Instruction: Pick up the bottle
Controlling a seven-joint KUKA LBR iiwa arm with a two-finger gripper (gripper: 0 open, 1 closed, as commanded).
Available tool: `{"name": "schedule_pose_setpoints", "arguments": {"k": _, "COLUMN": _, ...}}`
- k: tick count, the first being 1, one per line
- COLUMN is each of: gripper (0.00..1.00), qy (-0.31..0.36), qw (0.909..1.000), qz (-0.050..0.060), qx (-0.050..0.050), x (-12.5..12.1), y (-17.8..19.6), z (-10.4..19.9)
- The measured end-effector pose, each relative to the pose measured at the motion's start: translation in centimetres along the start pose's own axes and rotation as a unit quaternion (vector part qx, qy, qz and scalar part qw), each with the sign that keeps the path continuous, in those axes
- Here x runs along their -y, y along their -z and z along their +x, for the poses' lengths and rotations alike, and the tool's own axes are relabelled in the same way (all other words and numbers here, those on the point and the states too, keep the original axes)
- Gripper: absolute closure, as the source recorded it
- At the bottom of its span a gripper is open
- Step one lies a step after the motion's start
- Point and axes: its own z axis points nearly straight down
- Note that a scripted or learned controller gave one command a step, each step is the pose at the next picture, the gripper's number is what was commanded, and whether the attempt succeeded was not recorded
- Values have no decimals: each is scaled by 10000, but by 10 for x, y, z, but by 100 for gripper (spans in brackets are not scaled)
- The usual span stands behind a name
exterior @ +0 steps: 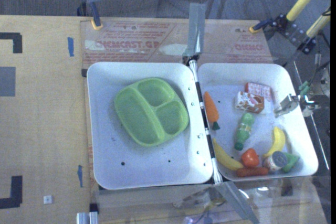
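Cardboard-covered bench (42, 128) is carrying two white bins. Left bin (105, 165) is holding a green divided plate (151, 111). Right bin (299, 113) is holding the bottle (243, 131), green with a pale label, lying near frame centre-right between a carrot (211, 109) and a banana (277, 141), with bare floor just around it. Gripper state: cannot tell.

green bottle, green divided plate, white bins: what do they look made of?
Small green bottle: looks like moulded plastic, slightly glossy with a pale highlight on the body; probably a toy. Green three-compartment plate: matte plastic by its even colour and soft rounded ridges. Two shallow white bins, left and right: thin formed plastic, judging by the rounded corners and lips, though painted metal can't be excluded.
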Motion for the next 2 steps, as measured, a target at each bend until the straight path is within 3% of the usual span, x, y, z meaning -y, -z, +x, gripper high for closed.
{"name": "schedule_pose_setpoints", "arguments": {"k": 1, "gripper": 0, "qy": 1056, "qw": 9944, "qz": -27, "qx": 15, "x": -52, "y": -10, "z": 18}}
{"name": "schedule_pose_setpoints", "arguments": {"k": 2, "gripper": 0, "qy": 927, "qw": 9957, "qz": -19, "qx": 9, "x": -22, "y": -140, "z": 35}}
